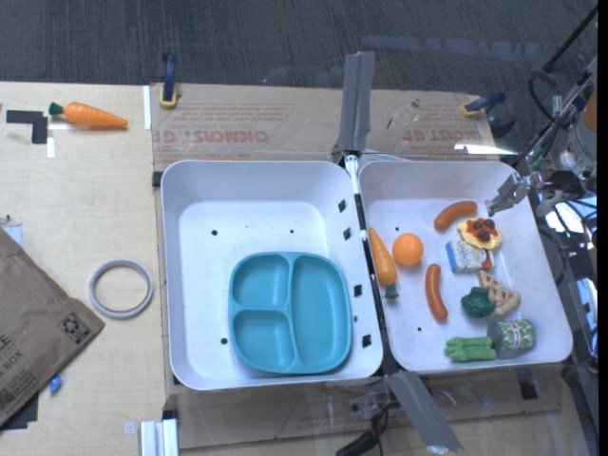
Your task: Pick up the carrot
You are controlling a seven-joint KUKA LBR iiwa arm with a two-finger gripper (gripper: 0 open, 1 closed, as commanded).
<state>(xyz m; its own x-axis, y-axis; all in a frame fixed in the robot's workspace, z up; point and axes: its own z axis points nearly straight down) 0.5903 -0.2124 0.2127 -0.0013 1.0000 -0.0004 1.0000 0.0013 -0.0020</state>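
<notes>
The task had not yet been started in any way that could be seen. The carrot [382, 257] was lying in the right bin [560, 335], hard against its left wall, with the thick end pointed up and away and the green tip toward the near side. An orange ball [408, 250] was resting just beside it, and a sausage [435, 292] was lying a little further to the right.

The gripper [505, 198] was seen near the far right corner of the same bin, well apart from the carrot. Nothing was held between its fingers. Whether the jaws were open or closed could not be told, as the tip was small and blurred.

The other toy foods were grouped on the right side of the bin: a second sausage [456, 215], a pizza slice [500, 293], a broccoli piece [478, 302] and a can [512, 334]. A blue divided plate [290, 312] was lying in the left bin [190, 198]. A second carrot [88, 115] was lying out on the bench [76, 207], far left.

Everything was judged to be left to do: the approach across the bin, the grasp and the lift.
</notes>
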